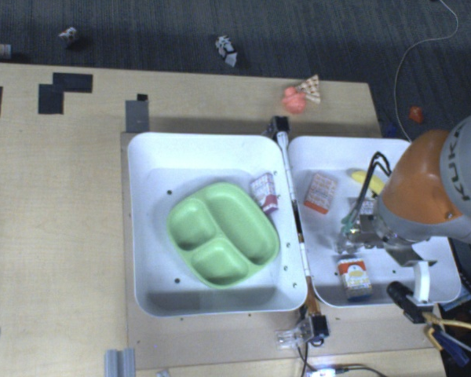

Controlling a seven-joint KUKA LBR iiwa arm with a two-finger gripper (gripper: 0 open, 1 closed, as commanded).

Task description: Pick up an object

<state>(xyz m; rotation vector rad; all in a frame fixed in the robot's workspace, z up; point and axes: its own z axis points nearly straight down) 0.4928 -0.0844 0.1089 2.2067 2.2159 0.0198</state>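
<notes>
- Orange-labelled small box [355, 279] lies just below my gripper [352, 238] in the right bin [447, 285], long axis pointing toward me.
- Whether the gripper is clenched or released, I cannot tell.

Pale wooden bench [55, 234] bearing two shallow white plastic bins.
Left bin [141, 210] and right bin [322, 151] sit touching; a pink ball [293, 100] lies behind them.

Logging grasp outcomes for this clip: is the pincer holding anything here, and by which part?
Cannot be told. The pincer is low in the right bin, above a small carton, its tips hidden by the arm.
</notes>
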